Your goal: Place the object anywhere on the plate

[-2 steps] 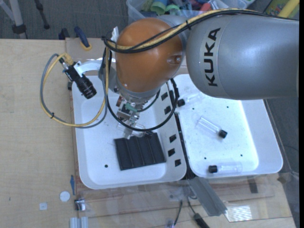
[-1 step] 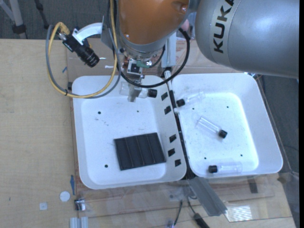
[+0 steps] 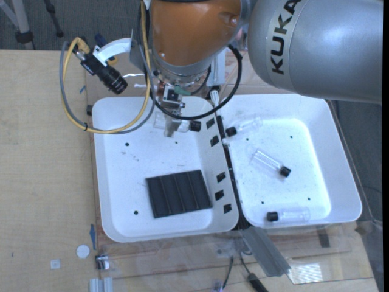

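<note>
While the tool (image 3: pixel 172 125) hangs over the upper part of the left bin (image 3: pixel 121 163), I cannot tell its state. A black ribbed plate (image 3: pixel 179 193) lies at lower centre of that bin. Three clear vials (image 3: pixel 270 163) lie in the right bin (image 3: pixel 322 163).

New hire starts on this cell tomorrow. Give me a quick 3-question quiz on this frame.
1. Fill in: the loose clear vial with a black cap lies in the view's ___ bin.
2. The black plate lies: A) in the left bin; B) on the bare bench; C) on top of a vial.
3. True or false: the gripper is directly over the plate.

Key: 1 right; 2 A; 3 false, it is over the left bin's far end, apart from the plate.
</note>
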Robot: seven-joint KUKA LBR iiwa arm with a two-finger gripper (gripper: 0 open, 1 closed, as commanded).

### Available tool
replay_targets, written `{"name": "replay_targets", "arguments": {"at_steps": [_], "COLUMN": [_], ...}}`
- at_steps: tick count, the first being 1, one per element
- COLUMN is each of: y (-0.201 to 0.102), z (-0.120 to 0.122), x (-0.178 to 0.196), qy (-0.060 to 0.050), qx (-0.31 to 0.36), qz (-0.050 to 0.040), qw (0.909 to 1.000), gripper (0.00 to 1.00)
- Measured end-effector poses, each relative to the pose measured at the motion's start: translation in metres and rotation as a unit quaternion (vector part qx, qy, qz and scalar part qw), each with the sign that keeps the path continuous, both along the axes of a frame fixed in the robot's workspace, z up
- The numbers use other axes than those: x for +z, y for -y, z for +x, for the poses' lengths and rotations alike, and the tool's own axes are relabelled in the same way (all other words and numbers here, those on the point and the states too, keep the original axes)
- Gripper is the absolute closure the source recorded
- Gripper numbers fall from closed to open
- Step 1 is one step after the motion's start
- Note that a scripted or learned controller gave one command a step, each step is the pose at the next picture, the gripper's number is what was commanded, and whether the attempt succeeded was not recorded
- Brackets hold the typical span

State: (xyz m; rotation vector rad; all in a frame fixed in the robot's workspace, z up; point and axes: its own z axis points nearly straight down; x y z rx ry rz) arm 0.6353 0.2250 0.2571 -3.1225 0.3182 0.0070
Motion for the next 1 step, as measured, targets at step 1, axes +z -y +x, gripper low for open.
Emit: {"name": "replay_targets", "arguments": {"at_steps": [1], "y": [-0.0004], "z": [0.0082], "x": [0.0397], "qy": [0.003], "qx": [0.0], "qz": [0.0015], "qw": [1.0], "gripper": [1.0]}}
